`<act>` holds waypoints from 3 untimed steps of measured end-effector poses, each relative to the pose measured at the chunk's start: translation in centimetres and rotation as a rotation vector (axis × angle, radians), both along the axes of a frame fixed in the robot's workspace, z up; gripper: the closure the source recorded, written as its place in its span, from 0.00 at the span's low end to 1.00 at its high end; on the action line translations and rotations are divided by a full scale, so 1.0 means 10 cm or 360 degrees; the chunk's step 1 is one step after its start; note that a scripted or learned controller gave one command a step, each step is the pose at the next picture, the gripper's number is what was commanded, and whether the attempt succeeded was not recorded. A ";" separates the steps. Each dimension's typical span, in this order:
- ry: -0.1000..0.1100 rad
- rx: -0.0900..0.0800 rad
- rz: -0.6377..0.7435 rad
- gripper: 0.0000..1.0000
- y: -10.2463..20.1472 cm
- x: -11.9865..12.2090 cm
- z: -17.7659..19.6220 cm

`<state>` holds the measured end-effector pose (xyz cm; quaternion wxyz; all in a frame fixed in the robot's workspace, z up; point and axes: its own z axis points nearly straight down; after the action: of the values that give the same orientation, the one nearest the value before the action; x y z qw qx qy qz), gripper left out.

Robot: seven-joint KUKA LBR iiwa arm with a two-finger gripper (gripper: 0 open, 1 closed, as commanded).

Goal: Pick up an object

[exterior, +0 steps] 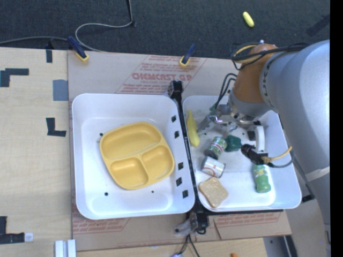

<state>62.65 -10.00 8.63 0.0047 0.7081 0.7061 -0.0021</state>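
Cardboard bench (150, 76) is carrying 2 white bins. Left bin (86, 159): 1 yellow divided tray (136, 154). Right bin (284, 191): 1 banana (192, 130), 2 cans (213, 166), 1 bread slice (213, 192), 1 green bottle (262, 178). Gripper (214, 119) is hanging near the banana, can't tell abt its grip.

You are looking at a robotics lab test cell, not a home or kitchen. A grey industrial arm (300, 84) with an orange band reaches over a bench (32, 143) of pale wood laminate. Black tape marks (53, 126) sit on the bench top, like calibration or placement guides. A sheet of printed cardboard (155, 76) lies under two white bins (88, 159), held at its far edge by yellow and blue clamps (187, 56). Loose black cable (102, 28) runs over dark carpet (171, 9) behind. The bin contents are toy food and a yellow plastic divided plate (137, 154), test props.
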 end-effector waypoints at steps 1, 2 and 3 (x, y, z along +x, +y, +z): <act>0.0006 0.0009 0.0004 0.00 -0.02 0.39 0.14; 0.0003 0.0012 0.0004 0.00 -0.37 -0.32 0.00; 0.0008 0.0015 0.0005 0.00 -0.39 -0.40 0.04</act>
<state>58.65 -13.94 9.02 -0.0005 0.7069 0.7073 -0.0005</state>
